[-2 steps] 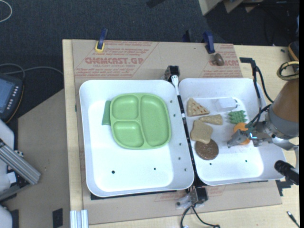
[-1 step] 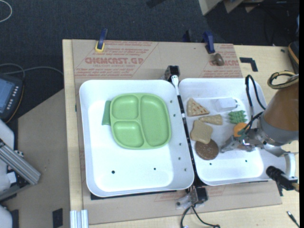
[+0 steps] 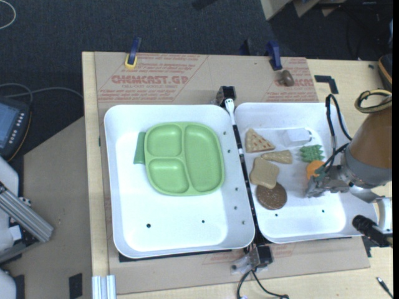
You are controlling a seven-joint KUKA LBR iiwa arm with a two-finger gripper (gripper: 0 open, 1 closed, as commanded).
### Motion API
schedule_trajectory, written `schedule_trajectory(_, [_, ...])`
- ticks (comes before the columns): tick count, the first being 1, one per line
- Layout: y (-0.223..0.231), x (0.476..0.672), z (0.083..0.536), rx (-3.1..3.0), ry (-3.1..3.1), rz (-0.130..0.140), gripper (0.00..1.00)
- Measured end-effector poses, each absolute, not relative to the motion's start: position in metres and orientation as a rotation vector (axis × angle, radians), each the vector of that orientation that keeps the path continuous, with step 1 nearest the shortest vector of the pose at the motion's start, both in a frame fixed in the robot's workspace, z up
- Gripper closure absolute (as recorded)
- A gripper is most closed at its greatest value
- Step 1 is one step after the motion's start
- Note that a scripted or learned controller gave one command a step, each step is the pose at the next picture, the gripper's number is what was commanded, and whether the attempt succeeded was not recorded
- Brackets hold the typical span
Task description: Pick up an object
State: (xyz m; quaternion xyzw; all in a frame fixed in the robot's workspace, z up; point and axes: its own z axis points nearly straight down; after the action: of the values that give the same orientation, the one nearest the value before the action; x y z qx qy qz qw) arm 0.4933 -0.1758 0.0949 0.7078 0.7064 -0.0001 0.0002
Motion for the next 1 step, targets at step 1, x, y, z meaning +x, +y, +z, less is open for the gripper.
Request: schedule_trajectory(1, [-0.1782, 0.4892, 0.1567, 2.216, 2.216, 0.004, 1.00])
